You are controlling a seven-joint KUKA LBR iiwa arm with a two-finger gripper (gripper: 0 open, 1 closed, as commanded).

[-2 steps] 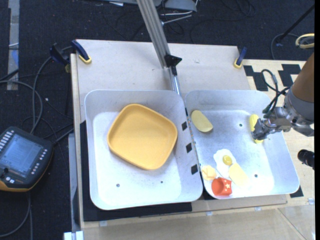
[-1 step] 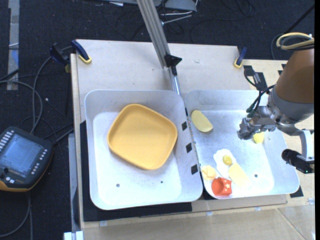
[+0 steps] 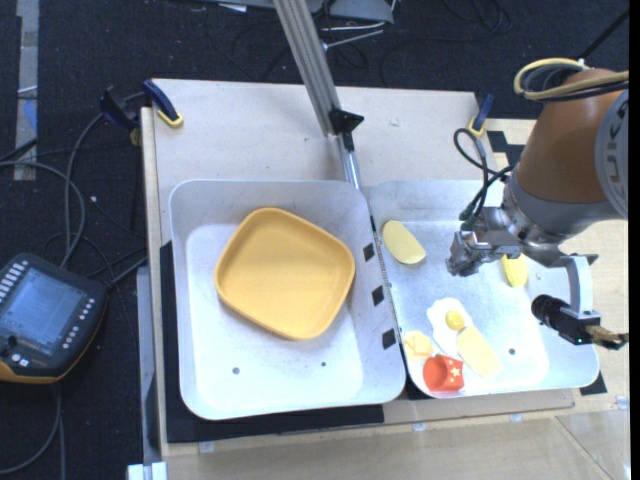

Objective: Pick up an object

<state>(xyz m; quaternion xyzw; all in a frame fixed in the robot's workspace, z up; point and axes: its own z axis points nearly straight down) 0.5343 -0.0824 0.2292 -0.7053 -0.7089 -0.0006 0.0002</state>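
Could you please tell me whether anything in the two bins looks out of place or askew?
Nothing stands out. The yellow plate lies flat in the left bin, and the small food toys, including a fried egg, lie loose in the right bin near the gripper.

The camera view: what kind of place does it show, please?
Probably a robotics lab or test cell. A grey-and-orange arm reaches over two white bins on a bench; a teach pendant and loose cables lie on the dark floor.

Yellow plate flat, left bin
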